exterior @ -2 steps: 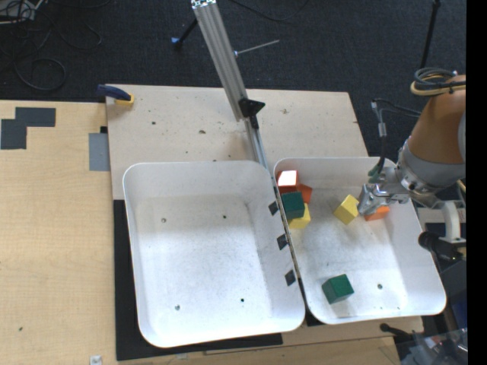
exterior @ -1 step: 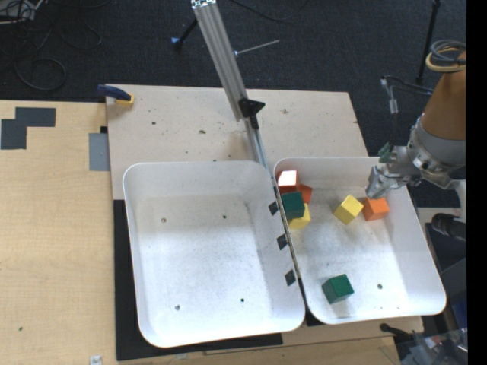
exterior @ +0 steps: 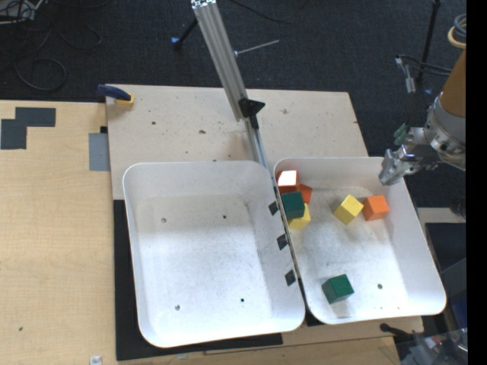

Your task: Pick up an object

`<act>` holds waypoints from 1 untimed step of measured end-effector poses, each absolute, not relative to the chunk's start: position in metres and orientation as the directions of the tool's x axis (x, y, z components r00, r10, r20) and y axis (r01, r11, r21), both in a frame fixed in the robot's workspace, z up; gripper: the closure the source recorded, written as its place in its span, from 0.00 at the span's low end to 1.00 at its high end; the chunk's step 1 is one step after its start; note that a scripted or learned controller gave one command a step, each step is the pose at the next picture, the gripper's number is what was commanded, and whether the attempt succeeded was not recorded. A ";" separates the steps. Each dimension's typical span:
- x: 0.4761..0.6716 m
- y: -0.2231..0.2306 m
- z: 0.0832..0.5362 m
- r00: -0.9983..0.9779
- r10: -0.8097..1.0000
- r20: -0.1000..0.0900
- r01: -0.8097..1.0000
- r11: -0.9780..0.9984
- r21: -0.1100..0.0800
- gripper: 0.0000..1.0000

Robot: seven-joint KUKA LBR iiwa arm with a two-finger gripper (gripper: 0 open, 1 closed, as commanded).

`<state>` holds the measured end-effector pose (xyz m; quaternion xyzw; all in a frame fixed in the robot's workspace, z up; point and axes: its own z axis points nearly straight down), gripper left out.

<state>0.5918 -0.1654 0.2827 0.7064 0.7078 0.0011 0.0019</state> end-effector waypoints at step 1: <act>0.601 -0.114 0.285 -0.004 1.000 0.002 1.000 0.004 0.000 1.00</act>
